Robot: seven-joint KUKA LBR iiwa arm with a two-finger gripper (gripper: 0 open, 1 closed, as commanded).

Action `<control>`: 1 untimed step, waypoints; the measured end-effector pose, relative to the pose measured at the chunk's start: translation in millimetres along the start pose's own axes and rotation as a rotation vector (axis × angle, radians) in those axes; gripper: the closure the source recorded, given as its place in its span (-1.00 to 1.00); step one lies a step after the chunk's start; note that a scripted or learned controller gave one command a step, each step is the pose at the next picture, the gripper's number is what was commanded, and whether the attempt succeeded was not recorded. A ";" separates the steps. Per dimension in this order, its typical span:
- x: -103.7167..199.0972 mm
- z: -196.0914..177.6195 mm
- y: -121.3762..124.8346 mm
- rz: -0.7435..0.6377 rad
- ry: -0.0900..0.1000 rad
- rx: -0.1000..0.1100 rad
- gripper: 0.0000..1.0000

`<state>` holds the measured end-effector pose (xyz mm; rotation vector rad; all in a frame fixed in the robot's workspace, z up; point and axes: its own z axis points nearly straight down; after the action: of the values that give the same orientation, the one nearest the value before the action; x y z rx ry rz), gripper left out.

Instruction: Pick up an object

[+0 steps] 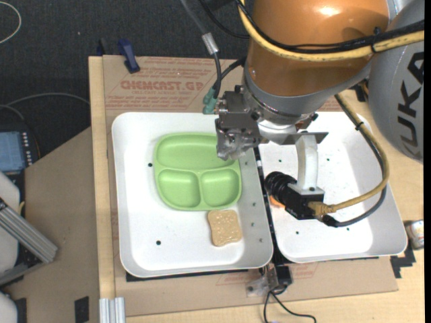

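The grey arm with the orange band [316, 39] is reaching in over the bench and is carrying its two-finger gripper [230, 151] above the right-hand rim of the light green, three-compartment plastic plate [195, 170], which is lying flat in the left shallow white bin [128, 200]. The gripper's metal body is hiding its tip from this angle, so I cannot tell whether it is spread or closed, and nothing is showing as gripped. A tan, roughly square, spongy-looking piece [224, 227] is lying just below the plate's lower right corner, close to the plate but apart from the gripper. The right shallow white bin [350, 234] is sitting to the right of the plate, beyond the shared rims. By my judgement the pick is looking unfinished: the gripper is hovering at the plate's edge, both objects are resting on the bin floor, and grasping and lifting are waiting to be done.
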<state>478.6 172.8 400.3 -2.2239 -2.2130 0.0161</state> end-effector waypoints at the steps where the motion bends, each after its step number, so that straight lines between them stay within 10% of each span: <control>1: -34.4 36.6 0.8 0.000 0.002 -0.003 1.00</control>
<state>478.8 138.3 363.9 -2.2242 -2.2139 0.0102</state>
